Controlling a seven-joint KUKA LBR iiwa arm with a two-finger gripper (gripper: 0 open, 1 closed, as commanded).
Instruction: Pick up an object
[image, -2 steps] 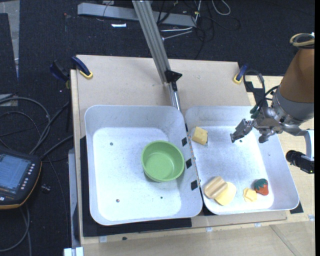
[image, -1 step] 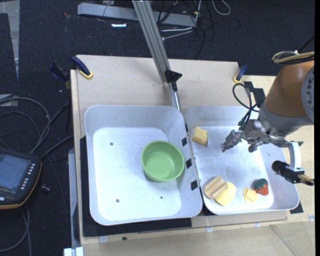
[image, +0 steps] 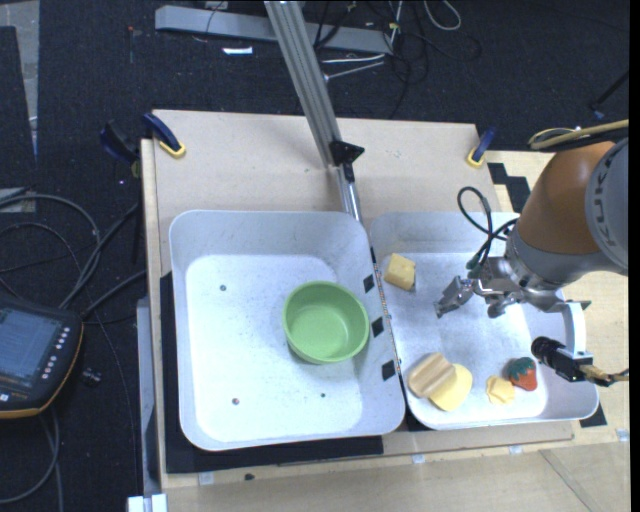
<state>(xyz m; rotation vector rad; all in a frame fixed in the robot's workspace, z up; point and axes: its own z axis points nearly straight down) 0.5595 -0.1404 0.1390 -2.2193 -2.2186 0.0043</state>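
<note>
Bench (image: 250, 160) with two white bins. Left bin (image: 200, 400): green bowl (image: 325, 320). Right bin (image: 430, 232): yellow cube (image: 401, 271) by left edge, pale pieces (image: 440, 381) and strawberry (image: 522, 373) along front edge. Gripper (image: 455, 297) mid-bin, splayed, grasping nothing.

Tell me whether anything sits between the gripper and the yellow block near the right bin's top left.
Nothing visible does. The gripper hangs over bare bin floor, with the yellow block to its left in the picture and only open white surface between them.

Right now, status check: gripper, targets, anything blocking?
Gripper over right bin, nothing between its fingers. Yellow block nearest, to its left; more yellow pieces along bin's near edge. Green bowl in left bin. Nothing blocking.
</note>
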